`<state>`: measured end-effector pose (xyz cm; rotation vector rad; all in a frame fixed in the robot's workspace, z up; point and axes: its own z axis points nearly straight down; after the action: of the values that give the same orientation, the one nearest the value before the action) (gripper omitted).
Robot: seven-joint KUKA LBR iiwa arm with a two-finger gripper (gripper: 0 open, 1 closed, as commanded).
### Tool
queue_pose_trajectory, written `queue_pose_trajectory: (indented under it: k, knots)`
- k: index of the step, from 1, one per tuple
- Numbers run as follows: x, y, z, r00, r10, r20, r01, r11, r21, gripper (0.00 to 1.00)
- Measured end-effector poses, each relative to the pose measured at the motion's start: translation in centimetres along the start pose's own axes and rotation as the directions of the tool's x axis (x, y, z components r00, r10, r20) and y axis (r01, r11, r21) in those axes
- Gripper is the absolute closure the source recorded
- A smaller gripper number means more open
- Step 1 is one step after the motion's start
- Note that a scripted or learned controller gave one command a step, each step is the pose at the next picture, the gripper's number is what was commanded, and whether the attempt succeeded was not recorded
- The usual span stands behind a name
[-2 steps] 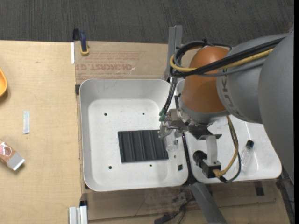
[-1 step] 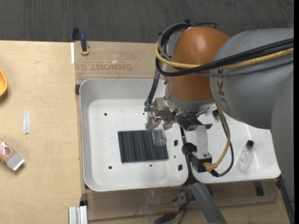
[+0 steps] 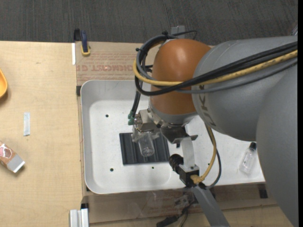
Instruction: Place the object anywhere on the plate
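Note:
A dark ridged plate (image 3: 130,150) lies flat in the middle of the left white bin (image 3: 94,126). A small clear, glass-like object (image 3: 146,147) sits over the plate's centre. My gripper (image 3: 143,132) hangs directly above that object, right at its top, under the orange band and grey wrist. The arm's bulk hides the plate's right part and most of the gripper.
A small clear vial (image 3: 247,161) lies in the right bin beside the arm. On the wooden bench to the left are a white strip (image 3: 26,124), a wrapped item (image 3: 11,158) and an orange thing (image 3: 2,85) at the edge. Cables hang near the bin's front rim.

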<state>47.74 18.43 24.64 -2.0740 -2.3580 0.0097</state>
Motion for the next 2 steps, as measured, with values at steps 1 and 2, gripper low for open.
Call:
queue_pose_trajectory:
  k: [1,2]
  knots:
    - [0.00,0.00,-0.01,1.000,0.000,0.000,0.000,1.000,0.000,0.00]
    - [-0.14,0.05,-0.78,1.000,0.001,0.003,-0.001,1.000,0.002,1.00]
